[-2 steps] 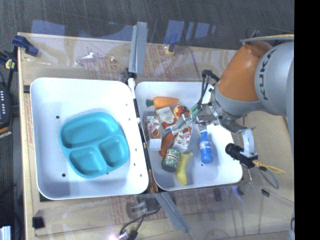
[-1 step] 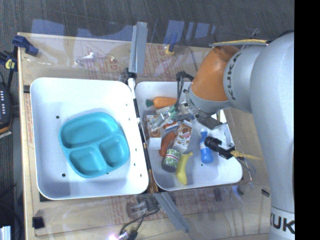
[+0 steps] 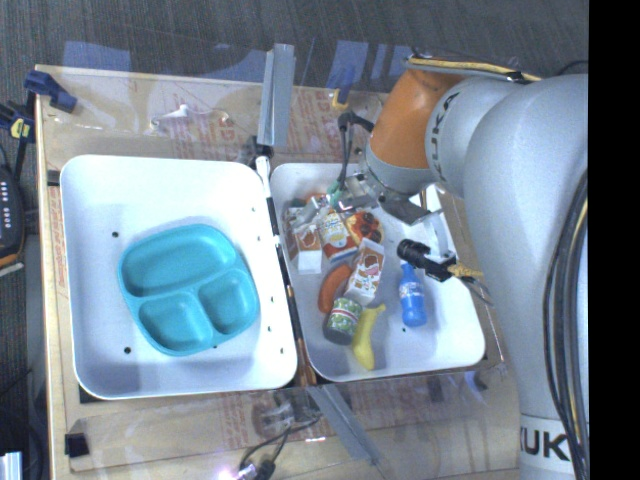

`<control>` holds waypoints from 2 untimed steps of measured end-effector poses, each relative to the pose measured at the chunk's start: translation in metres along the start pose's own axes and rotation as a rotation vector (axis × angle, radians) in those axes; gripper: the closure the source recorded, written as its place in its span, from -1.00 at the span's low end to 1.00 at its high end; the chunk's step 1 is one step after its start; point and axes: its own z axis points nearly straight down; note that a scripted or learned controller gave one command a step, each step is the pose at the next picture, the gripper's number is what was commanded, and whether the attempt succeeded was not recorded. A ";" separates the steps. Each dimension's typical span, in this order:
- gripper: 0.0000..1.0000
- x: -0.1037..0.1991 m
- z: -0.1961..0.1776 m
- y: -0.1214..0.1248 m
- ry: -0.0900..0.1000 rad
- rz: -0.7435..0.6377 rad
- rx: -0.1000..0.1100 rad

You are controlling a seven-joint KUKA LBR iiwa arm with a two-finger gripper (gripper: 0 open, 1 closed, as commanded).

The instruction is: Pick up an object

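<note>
Jaws (image 3: 352,200) low over packets (image 3: 335,230), opening hidden (cannot tell); blue bottle (image 3: 412,303) lengthwise top-to-bottom, cap up.

teal tray (image 3: 187,288) in left bin (image 3: 90,183), arm (image 3: 500,168) over right bin (image 3: 462,340)

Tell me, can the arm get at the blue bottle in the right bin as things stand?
Probably yes. The blue bottle lies on bare bin floor, apart from the pile, with nothing on top. The arm hangs over the same right bin.
</note>
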 end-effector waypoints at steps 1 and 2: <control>-1.00 0.007 0.001 0.031 -0.007 -0.009 0.001; 1.00 0.007 -0.016 0.036 -0.011 -0.015 -0.012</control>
